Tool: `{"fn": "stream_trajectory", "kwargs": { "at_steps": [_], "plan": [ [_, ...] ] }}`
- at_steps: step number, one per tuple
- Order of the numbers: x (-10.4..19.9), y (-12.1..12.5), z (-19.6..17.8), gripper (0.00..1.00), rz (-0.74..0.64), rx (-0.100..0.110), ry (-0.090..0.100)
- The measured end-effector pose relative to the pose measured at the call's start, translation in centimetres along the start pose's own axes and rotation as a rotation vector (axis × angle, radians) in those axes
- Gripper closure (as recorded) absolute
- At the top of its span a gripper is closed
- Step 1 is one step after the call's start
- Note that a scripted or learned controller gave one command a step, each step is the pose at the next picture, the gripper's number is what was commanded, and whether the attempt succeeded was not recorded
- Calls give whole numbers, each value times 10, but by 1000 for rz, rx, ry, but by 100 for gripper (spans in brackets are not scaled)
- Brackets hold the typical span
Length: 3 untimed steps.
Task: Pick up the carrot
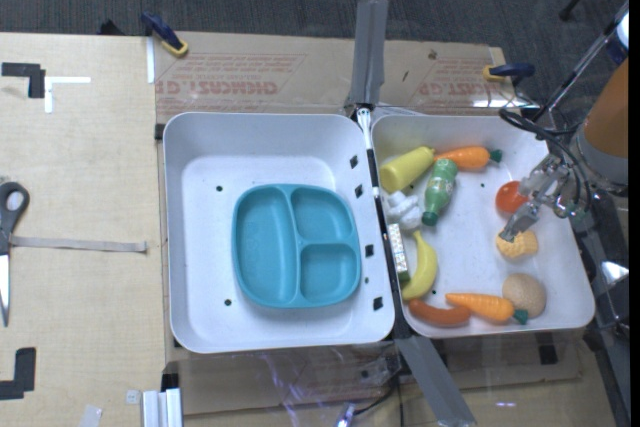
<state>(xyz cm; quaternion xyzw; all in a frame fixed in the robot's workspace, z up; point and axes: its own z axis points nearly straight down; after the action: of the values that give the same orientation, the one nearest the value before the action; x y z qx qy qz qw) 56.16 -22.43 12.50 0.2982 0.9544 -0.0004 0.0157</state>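
A pale wooden bench [80,205] under a dark floor carries two white bins side by side. The left bin [190,215] holds one teal divided plate [297,245]. The right bin [560,305] holds two carrots: one carrot [466,156] at the upper middle, a second carrot [484,306] near the lower edge. There is also one green bottle [438,190], one banana [424,267], one yellow pepper-like piece [404,167], one tomato [511,197] and one tan potato [524,294]. The gripper [522,226] hangs at the frame's right, touching a yellow-orange lump [518,244]; whether its claw is open or closed cannot be told.
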Motion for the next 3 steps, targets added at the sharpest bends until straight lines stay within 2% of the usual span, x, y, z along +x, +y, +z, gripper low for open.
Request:
{"fn": "stream_trajectory", "kwargs": {
  "at_steps": [1,2,3],
  "plan": [
    [-9,9,31,0,-42,7,23],
    [74,17,30,0,-19,7,28],
    [97,79,-54,0,-205,3,25]
  ]
}}
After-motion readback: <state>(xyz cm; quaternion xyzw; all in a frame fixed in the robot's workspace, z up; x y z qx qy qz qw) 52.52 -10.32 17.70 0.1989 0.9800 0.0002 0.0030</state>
